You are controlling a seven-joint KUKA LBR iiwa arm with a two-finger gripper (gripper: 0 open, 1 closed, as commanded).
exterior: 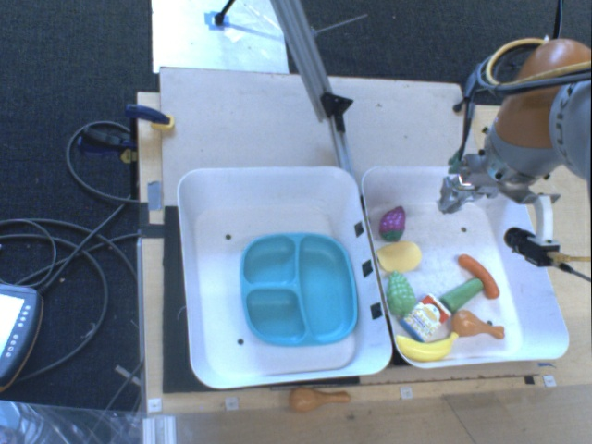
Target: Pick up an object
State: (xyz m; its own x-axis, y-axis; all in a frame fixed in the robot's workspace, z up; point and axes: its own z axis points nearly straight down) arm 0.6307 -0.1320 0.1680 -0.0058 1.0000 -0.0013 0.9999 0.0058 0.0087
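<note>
overhead, we start at the far left, where dark cables (74,239) loop over the black floor and the corner of a grey handheld screen (17,326) pokes in. a blue clamp with a yellow tip (148,117) grips the left edge of the desk (240,123). next comes the left bin (203,248), which carries a light blue tray with three compartments (299,288), lying flat near the bin's middle. a grey metal pole (305,44) slants down from the top and ends where the two bins meet. on the desk just in front of the left bin lies a small orange toy drumstick (314,398).

moving on to the right bin (546,326), we find the toys gathered mostly along its left and near sides: a purple bunch of grapes (393,220), a yellow lemon-like piece (399,255) just below it, a green bumpy corn-like piece (400,292), a small printed box (426,319), a yellow banana (426,347) at the near rim, a green cucumber-like piece (461,294), an orange sausage (479,276) beside it, and a brown drumstick (476,324) (touching nothing but the bin floor, as far as we can see).

above the far part of the right bin hangs the gripper (453,197), apart from every toy, the grapes being the nearest. we cannot tell whether its fingers are spread or closed, and nothing shows between them.
</note>
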